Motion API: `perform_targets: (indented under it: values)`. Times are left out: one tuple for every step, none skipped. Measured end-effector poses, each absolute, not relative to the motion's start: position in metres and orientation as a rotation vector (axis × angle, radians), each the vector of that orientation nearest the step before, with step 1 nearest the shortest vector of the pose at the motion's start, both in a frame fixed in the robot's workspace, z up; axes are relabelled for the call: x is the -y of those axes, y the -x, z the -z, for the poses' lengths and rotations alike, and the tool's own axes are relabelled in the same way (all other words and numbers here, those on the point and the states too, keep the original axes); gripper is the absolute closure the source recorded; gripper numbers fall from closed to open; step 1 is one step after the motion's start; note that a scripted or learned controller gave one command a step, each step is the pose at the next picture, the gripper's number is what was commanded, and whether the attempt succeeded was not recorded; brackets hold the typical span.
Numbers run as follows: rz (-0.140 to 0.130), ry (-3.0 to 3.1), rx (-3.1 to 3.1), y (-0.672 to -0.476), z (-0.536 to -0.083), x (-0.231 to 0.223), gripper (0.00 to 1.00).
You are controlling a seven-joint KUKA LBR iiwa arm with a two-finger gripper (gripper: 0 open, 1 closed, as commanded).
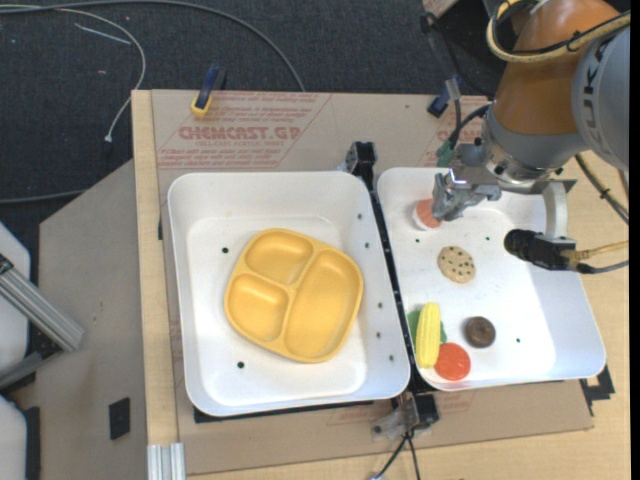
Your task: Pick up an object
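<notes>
The hand [447, 204] covers most of a small round salmon-pink object [428, 217]. The grey arm with its orange band [545, 68] is cut off at the right edge.

The desk [160, 268] is a brown board with red printed lettering along its far side. Two shallow white bins lie on it side by side, touching along a black joint: the left bin [195, 268] and the right bin [560, 318]. A blue clamp [208, 88] grips the desk's far edge, another [443, 101] further right.
</notes>
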State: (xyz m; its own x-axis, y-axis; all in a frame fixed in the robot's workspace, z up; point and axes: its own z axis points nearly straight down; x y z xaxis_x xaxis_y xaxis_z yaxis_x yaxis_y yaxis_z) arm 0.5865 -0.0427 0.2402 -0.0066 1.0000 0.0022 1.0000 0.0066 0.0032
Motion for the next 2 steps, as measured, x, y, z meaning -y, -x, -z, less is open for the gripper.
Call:
perform_targets:
  values:
    - [0.001,-2.218,-2.232,-0.584,-0.228,-0.007,1.00]
    - [0.001,-2.218,-2.231,-0.572,-0.226,-0.053,1.00]
